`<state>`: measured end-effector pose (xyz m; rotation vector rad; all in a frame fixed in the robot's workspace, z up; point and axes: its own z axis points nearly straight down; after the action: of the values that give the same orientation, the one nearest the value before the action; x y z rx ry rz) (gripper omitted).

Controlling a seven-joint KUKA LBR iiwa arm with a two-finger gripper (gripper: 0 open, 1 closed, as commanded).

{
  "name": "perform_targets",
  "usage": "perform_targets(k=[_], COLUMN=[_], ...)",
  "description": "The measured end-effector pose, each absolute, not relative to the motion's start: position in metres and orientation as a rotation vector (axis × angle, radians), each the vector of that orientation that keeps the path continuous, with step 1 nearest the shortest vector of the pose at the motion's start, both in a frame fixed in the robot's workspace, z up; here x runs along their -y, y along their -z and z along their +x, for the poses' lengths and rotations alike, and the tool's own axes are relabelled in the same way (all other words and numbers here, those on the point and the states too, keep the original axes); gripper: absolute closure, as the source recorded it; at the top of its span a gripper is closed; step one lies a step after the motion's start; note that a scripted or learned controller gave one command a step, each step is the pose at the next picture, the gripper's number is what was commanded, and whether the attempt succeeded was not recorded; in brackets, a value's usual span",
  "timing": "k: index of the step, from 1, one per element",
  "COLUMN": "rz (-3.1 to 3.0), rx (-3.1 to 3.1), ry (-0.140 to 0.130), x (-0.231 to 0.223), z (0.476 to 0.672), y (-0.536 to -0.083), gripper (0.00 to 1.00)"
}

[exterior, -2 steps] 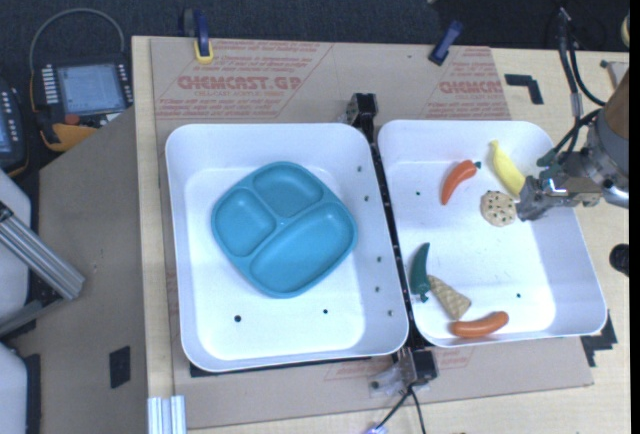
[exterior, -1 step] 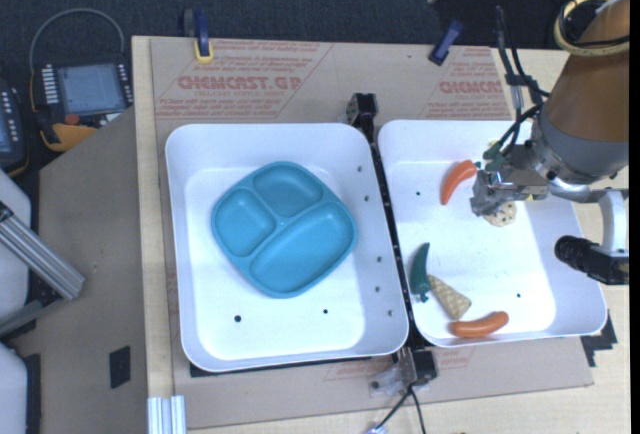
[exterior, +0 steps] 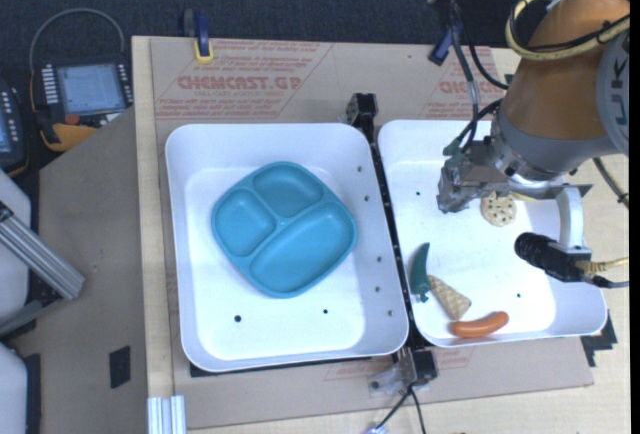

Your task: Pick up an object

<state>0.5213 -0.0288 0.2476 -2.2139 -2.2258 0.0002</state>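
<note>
My gripper [exterior: 460,190] hangs over the upper middle of the right bin [exterior: 420,152], pointing down and to the left. A round beige cookie [exterior: 498,210] lies just right of the gripper, partly covered by the wrist. Nearer the front of that bin lie a dark green pepper [exterior: 418,270], a tan cone [exterior: 451,297] and an orange hot dog [exterior: 478,325]. I see nothing between the fingers.
The left bin [exterior: 200,322] holds a blue divided plate [exterior: 284,227]. A black divider with clamps runs between the bins [exterior: 385,222]. A black cylinder [exterior: 548,256] juts from the arm over the right bin's right side. A pendant [exterior: 88,87] lies off the bench, upper left.
</note>
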Motion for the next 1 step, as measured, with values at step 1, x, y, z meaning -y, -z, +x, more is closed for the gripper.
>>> perform_targets(k=[1], rz=[-2.217], rx=[2.229], ry=[0.004], x=[-0.0181], z=[0.5485], y=[-0.2405], gripper=[1.00])
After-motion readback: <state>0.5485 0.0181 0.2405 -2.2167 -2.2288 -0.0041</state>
